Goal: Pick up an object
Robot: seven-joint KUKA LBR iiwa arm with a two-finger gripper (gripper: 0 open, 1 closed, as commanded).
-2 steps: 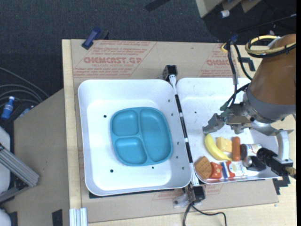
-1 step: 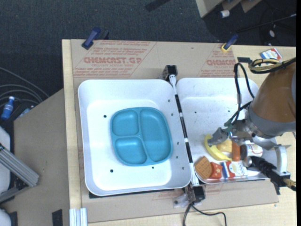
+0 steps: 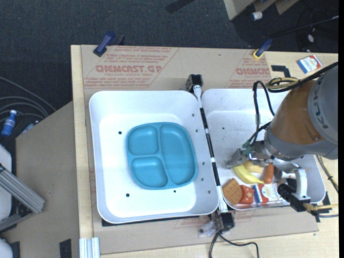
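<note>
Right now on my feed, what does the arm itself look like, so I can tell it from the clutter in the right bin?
The arm is a thick, rounded grey body with a broad orange band above the wrist. Black cables loop along its upper side. Below the band a grey wrist narrows to the gripper, metallic grey, blurred at its tip.

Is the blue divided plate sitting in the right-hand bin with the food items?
No, the blue divided plate lies alone in the left bin, while the banana and other food items sit in the right bin.
</note>
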